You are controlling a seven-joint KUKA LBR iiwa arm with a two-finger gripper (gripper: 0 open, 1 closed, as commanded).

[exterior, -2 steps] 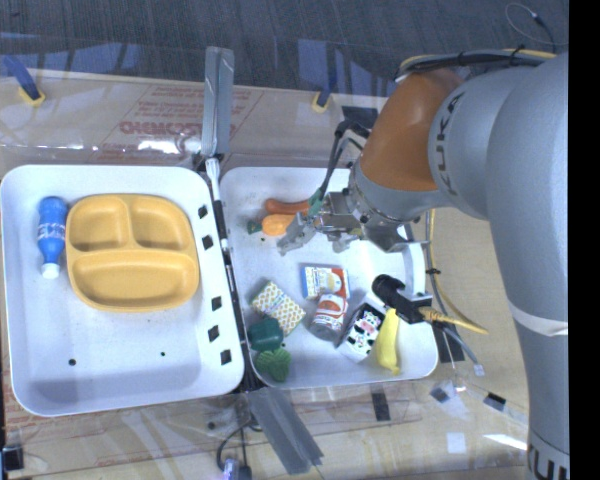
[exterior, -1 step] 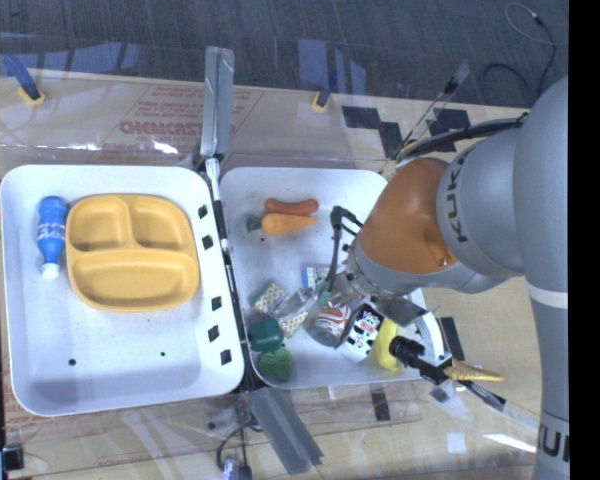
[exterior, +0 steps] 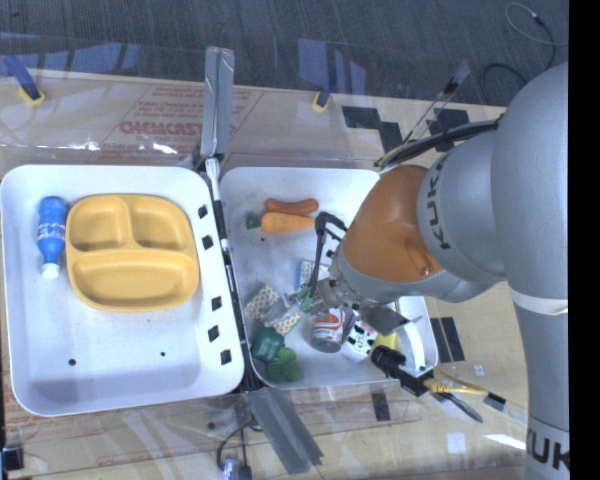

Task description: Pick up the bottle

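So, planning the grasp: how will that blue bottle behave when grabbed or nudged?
The blue bottle lies on its side in the left bin, beside the yellow tray, so it may roll if nudged. It looks small and plastic: probably light, possibly slippery.

The blue bottle (exterior: 50, 233) lies on its side along the left bin's far-left edge.

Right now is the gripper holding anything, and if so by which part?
That cannot be told. The gripper is down among the clutter in the right bin, hidden under the arm. The blue bottle lies apart in the left bin, untouched.
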